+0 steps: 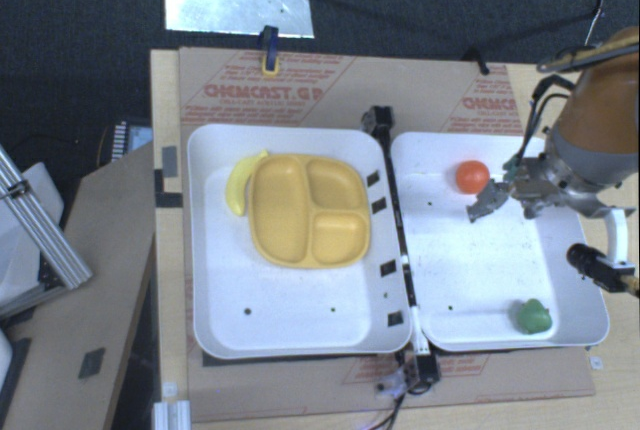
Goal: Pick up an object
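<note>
Orange ball, right bin, far side, just left of gripper. Likely light, smooth, prone to roll; best pinched across its middle. Round, orange-red, glossy. Gripper empty; its opening cannot be told. Green object near front corner.

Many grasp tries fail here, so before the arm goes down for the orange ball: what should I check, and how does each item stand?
1. Orange ball lies in the right bin: ok.
2. Gripper close beside the ball, just below it in the view: ok.
3. Ball between fingers: not ok.
4. Finger opening: cannot tell.
5. Green object far from the ball, at the near corner: ok.
6. Yellow tray and banana in the left bin, out of the way: ok.
</note>
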### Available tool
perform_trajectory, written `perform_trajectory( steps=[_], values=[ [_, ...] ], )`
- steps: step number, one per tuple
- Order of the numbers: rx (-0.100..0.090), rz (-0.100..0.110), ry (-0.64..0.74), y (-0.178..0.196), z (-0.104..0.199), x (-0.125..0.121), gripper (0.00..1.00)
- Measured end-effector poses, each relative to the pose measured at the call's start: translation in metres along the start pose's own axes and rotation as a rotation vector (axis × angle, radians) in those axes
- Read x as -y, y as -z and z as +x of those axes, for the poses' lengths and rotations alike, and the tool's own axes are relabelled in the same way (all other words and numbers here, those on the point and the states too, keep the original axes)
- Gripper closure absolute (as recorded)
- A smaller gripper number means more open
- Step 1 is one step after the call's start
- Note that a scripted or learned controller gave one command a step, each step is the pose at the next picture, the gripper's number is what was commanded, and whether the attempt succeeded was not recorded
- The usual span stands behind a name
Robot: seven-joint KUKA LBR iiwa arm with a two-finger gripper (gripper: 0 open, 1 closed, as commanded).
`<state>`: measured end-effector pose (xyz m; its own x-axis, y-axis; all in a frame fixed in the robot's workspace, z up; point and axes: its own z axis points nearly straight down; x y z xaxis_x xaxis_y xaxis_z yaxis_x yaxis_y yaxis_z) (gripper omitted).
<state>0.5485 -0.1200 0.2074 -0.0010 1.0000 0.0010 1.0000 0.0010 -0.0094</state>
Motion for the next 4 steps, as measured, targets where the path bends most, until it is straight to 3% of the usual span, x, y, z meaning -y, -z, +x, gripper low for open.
perform_trajectory(
  steps=[1,3,4],
  values=[
    [0.002,-0.01,0.002,0.005,0.0,-0.002,0.0],
    [0.0,-0.006,-0.001,-0.098,-0.001,0.015,0.0],
    [0.0,-0.008,-0.001,-0.124,0.0,0.015,0.0]
  ],
)
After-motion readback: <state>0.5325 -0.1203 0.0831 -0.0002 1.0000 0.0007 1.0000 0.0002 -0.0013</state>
